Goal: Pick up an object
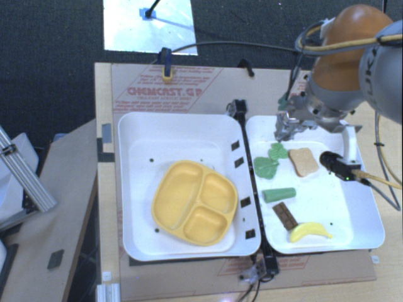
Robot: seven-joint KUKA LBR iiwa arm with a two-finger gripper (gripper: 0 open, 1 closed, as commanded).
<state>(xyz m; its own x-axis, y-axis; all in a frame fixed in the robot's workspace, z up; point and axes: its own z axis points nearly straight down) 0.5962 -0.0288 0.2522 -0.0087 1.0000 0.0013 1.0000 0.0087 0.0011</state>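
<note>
A yellow divided tray (195, 203) sits alone in the left bin (135, 168), with bare white floor around it. Across the shared wall, the right bin (352, 212) holds the pickable items. A green leaf piece (269, 164) lies near that wall, with a green cylinder (279, 194) just below it, then a brown bar (284, 216) and, at the near edge, a toy banana (310, 232). A slice of toast (304, 162) lies just beside the leaf, on its right.

The gripper (284, 133) hangs at the far end of the right bin, directly above the upper lobe of the leaf. Nothing is seen in its grasp, and the view is too blurred to tell how far open it is. The grey arm (352, 49) reaches in from the right.

The leaf looks the likeliest target. It appears thin, light and probably flexible, lying flat, so a pinch across one raised lobe seems more promising than a grab at its middle. It could fold or slip out.

Room is tight. The toast crowds the leaf's right side, and the bin's far wall and the divider are both close. The open floor lies at the right of this bin, well apart from the other pieces.
</note>
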